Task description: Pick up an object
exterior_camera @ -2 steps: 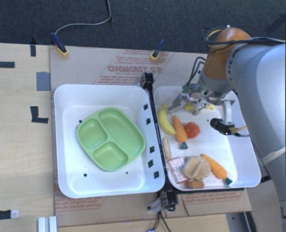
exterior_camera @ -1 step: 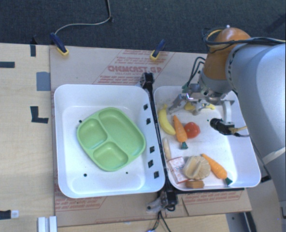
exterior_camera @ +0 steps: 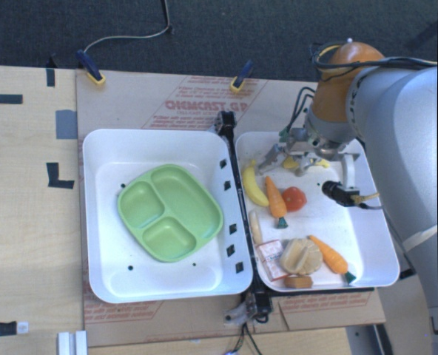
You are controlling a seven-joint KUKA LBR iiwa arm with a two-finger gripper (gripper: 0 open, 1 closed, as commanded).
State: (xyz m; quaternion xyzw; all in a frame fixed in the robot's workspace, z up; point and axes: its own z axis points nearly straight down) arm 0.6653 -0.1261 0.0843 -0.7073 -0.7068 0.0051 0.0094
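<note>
A green three-compartment plastic tray [exterior_camera: 170,211] is seen in the left white bin [exterior_camera: 100,198]. In the right white bin [exterior_camera: 374,228], a yellow toy banana [exterior_camera: 254,187], an orange toy carrot [exterior_camera: 276,200] and a red toy tomato [exterior_camera: 294,198] are grouped toward nine o'clock. The two-finger metal gripper [exterior_camera: 293,159] is positioned at twelve o'clock of that bin, above the toys; whether anything is pinched cannot be told. A second orange carrot [exterior_camera: 330,255] and a tan bread-like toy [exterior_camera: 301,257] lie near six o'clock.
</note>
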